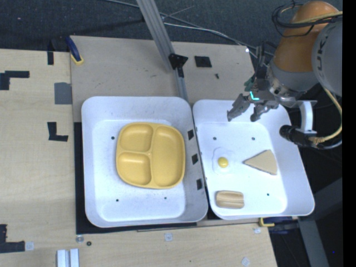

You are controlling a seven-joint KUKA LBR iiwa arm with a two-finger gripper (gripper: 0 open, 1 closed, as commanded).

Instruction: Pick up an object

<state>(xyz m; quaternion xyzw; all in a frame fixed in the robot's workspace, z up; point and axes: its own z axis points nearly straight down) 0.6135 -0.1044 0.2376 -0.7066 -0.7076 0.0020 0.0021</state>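
The right bin [289, 196] holds three small items: a fried egg with a yellow yolk [222, 162], a tan triangular wedge [262, 162] and a brown bread-roll shape [229, 199]. My gripper [245, 112] hangs over the bin's far edge, well above and beyond these items. Its two dark fingers are spread apart with nothing between them. The left bin [94, 149] holds a yellow three-compartment plate [150, 154].
A slanted metal post [158, 29] rises behind the bins, with a black bracket at its base. Black cables and a hose loop off the arm at the right [303, 135]. Tan bench surface with black tape marks lies to the left.
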